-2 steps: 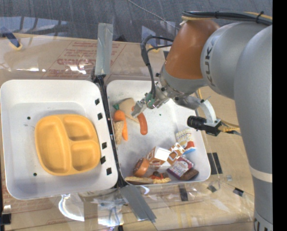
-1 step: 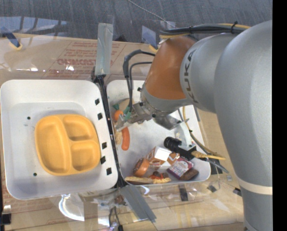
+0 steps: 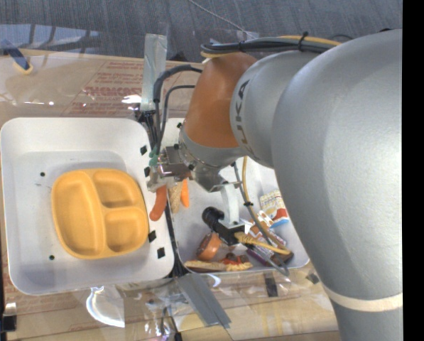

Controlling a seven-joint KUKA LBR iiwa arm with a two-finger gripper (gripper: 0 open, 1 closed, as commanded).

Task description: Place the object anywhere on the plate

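We viewed the bench from above. The left white bin (image 3: pixel 13 190) held a yellow divided plate (image 3: pixel 98 212) with three compartments. The grey arm (image 3: pixel 325 141), with its orange band (image 3: pixel 215 105), reached in from the right and covered much of the right bin (image 3: pixel 297 261). The gripper (image 3: pixel 167 190) hung over the wall between the two bins, just beside the plate's right edge. Two small orange, carrot-like objects (image 3: pixel 159 203) showed at its tip; we could not tell whether the fingers pinched them. Mixed items (image 3: pixel 233 247) lay heaped in the right bin's near part.
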